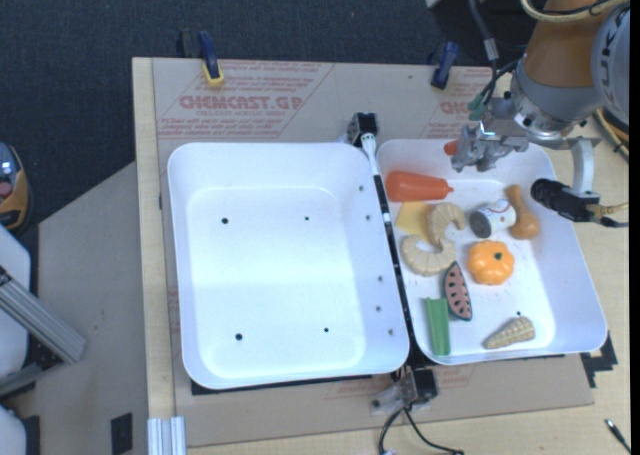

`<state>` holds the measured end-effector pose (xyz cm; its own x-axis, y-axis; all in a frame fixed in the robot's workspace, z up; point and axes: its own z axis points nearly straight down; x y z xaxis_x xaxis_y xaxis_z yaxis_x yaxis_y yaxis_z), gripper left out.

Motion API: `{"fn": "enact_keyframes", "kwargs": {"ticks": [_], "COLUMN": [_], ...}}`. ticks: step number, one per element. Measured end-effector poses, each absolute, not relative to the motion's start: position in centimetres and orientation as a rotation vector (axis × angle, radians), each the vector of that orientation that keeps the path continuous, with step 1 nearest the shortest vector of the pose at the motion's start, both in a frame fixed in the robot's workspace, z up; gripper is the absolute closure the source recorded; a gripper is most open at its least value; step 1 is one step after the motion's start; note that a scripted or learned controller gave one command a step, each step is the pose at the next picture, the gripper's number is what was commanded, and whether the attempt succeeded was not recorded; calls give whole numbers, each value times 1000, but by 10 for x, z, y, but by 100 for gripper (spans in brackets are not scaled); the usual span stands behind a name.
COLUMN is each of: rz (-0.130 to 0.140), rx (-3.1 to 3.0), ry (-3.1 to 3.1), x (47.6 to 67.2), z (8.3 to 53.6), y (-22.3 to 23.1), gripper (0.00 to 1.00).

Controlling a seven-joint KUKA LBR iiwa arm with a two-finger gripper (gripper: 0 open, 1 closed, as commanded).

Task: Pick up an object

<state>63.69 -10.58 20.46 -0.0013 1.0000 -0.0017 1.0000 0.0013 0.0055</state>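
Gripper (483, 148) above right bin (590, 303) far edge; grip state unreadable. Carrot (418, 185) just below-left of it, among toy foods. Bench board (250, 98) printed "CHEMCAST GP" in red.

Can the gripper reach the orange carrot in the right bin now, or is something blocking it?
Probably yes. The gripper is above the right bin, just beyond the carrot, and nothing lies on the carrot.

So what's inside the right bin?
Right bin: carrot, croissant, pumpkin, watermelon slice, green stick, corn. The gripper covers the far corner.
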Motion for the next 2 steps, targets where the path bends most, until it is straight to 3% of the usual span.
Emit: {"fn": "enact_keyframes", "kwargs": {"ticks": [1, 2], "rz": [7, -7], "rx": [2214, 2228], "ry": [2217, 2228], "x": [637, 574], "z": [215, 183], "y": [-106, -73], "gripper": [100, 100]}}
